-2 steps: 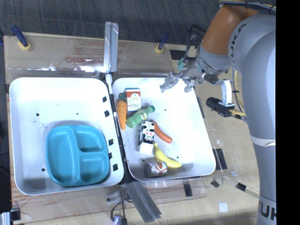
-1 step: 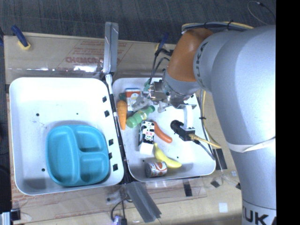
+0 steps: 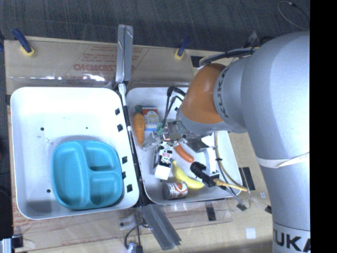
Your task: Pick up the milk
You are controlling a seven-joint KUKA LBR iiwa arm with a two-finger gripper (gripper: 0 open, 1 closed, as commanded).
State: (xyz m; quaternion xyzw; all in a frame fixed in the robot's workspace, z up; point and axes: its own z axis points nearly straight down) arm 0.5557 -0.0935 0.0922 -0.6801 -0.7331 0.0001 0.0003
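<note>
Milk (image 3: 165, 161) lies mid-bin, wedged between sausage (image 3: 184, 153) and banana (image 3: 188, 178). Gripper (image 3: 164, 136) hovers just above; its opening cannot be told. Crowding neighbours may spoil the grasp.

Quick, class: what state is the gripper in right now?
Gripper: low in the right bin, just above the milk carton; open or closed cannot be told.

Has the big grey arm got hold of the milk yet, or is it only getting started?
Done: the grey arm's gripper has reached into the right white bin, just above the small white milk carton with black patches. In hand: closing in on it. Left: the carton lies beside the yellow banana, so gripping and lifting remain.
</note>
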